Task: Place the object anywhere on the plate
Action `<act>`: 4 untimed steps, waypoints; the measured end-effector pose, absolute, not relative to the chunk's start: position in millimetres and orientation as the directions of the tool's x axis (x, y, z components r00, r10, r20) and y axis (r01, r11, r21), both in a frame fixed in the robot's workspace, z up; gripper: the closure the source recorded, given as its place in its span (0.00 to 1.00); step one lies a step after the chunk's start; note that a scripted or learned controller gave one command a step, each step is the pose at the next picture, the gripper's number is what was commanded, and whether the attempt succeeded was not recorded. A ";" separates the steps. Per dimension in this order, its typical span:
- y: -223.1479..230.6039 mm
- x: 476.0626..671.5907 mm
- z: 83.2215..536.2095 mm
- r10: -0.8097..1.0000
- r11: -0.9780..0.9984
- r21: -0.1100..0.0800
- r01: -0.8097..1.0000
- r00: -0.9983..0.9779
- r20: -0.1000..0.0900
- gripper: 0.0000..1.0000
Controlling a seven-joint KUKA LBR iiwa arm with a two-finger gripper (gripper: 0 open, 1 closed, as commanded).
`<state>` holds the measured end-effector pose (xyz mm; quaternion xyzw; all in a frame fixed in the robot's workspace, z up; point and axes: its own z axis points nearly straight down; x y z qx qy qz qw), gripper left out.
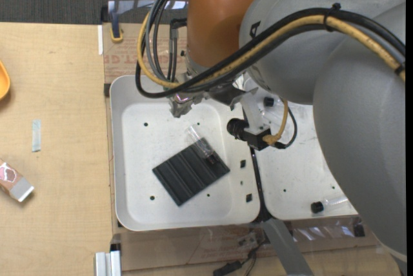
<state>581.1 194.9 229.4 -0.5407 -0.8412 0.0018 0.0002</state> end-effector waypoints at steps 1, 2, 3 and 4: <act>211.2 534.6 169.6 0.696 0.718 -0.003 0.696 -0.718 0.000 1.00; 177.8 493.8 173.4 0.644 0.765 0.001 0.644 -0.765 -0.001 1.00; 177.5 493.2 171.6 0.643 0.766 -0.002 0.643 -0.766 0.000 0.00; 195.4 539.7 183.3 0.237 0.972 0.001 0.237 -0.972 -0.002 0.00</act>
